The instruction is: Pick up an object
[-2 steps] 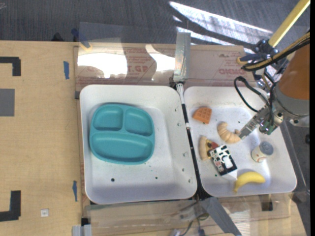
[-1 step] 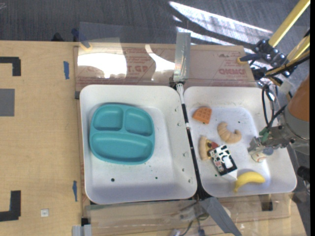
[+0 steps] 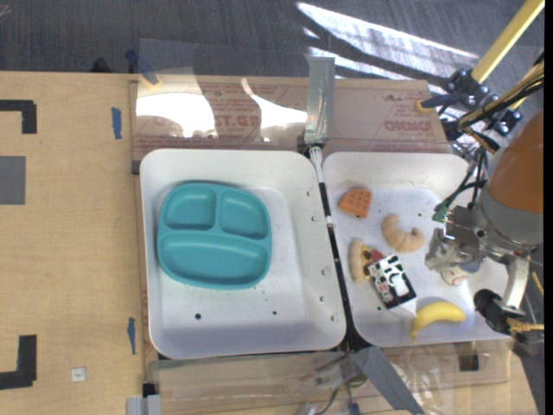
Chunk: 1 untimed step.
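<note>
The right bin (image 3: 406, 167) holds several small items. An orange waffle piece (image 3: 354, 202) lies at its far left, with a tan croissant (image 3: 403, 233) just in front of it. A pizza slice (image 3: 362, 259) and a black-and-white block (image 3: 392, 283) lie near the left wall. A yellow banana (image 3: 437, 315) rests by the front edge. My gripper (image 3: 451, 258) hangs low over the bin's right side, directly above a small whitish-brown item (image 3: 455, 276) that it partly hides. I cannot see whether it touches that item.
The left bin (image 3: 294, 318) carries a teal divided plate (image 3: 214, 234). The arm's grey body and orange band (image 3: 518, 188) cover the right bin's right wall. Cables and a yellow bar (image 3: 510, 28) cross the far right. Tape and plastic strips lie along the bench front.
</note>
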Each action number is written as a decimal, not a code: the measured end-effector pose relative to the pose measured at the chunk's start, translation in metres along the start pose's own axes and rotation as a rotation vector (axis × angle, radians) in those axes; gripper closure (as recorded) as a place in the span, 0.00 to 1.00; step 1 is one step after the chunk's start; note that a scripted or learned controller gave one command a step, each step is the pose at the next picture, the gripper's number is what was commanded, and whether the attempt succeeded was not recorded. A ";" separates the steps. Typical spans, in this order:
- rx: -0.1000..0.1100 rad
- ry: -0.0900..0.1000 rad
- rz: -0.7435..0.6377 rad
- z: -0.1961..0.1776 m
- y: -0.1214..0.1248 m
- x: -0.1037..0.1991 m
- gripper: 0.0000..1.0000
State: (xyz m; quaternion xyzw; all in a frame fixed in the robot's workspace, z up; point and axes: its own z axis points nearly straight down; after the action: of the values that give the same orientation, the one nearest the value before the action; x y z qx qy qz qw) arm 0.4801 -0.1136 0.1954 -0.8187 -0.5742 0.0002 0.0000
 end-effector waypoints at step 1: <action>0.000 0.002 0.105 -0.026 -0.020 0.069 1.00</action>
State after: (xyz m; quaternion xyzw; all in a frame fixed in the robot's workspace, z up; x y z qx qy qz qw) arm 0.4846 -0.0415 0.2218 -0.8478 -0.5303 -0.0008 0.0007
